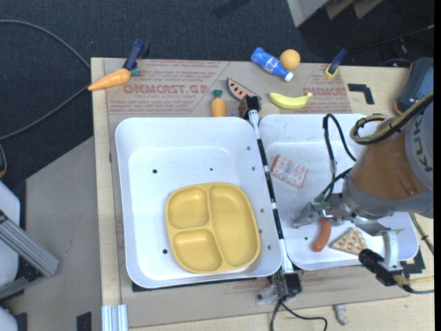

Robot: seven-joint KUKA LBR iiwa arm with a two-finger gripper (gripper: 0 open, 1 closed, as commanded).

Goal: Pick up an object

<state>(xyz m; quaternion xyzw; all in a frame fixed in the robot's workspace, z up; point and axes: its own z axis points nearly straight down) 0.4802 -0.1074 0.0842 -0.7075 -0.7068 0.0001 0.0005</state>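
Camera view: grey two-finger gripper (308, 216) low in the right white bin (303, 138), fingers spread, nothing between them. Target, a reddish-orange toy sausage (322, 235), lies just beside the tips. Advice: centre over the sausage before closing. Obstacles: a triangular pizza-slice toy (349, 241) touching or nearly touching the sausage; a pink-and-white packet (289, 171) farther off.

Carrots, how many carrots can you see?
2. A big carrot lies at the bench's back-left corner; a small carrot sits behind the left bin. The arm may hide more.
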